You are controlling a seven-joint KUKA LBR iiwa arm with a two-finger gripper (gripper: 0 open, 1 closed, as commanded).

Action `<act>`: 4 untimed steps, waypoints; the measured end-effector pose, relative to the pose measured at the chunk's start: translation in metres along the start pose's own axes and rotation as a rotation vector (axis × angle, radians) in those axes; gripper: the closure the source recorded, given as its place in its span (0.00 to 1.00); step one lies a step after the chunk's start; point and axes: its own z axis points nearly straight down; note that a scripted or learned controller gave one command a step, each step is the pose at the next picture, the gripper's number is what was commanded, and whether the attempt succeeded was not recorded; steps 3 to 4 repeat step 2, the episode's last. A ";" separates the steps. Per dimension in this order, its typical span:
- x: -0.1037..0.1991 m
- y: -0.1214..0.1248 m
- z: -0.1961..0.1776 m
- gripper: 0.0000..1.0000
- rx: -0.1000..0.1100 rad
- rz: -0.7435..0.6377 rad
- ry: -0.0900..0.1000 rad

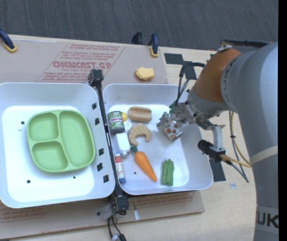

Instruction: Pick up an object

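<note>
In right bin [198, 177], tool [172, 122] sits on small carton [171, 130]; can't tell tool's opening or hold. I judge carton light, crushable; take flat sides.

A small carton [172, 130] — white, speckled with red and dark print — is sitting tilted in the right bin [196, 177], close to its right wall and right at the gripper [169, 121], though whether it is pinched there cannot be told. Beside it to the left, a croissant [139, 132] is curling under a hot-dog bun [140, 114], with a green-lidded can [116, 121] standing by the bin's left wall. Nearer the front, a carrot [145, 165] is lying aslant, a green bean pod [167, 172] resting just right of it — apart, not touching.
</note>
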 end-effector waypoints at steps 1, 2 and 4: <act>0.028 -0.023 -0.105 1.00 0.003 0.002 -0.002; 0.092 -0.102 -0.149 1.00 0.005 0.002 0.000; 0.092 -0.102 -0.149 1.00 0.005 0.002 0.000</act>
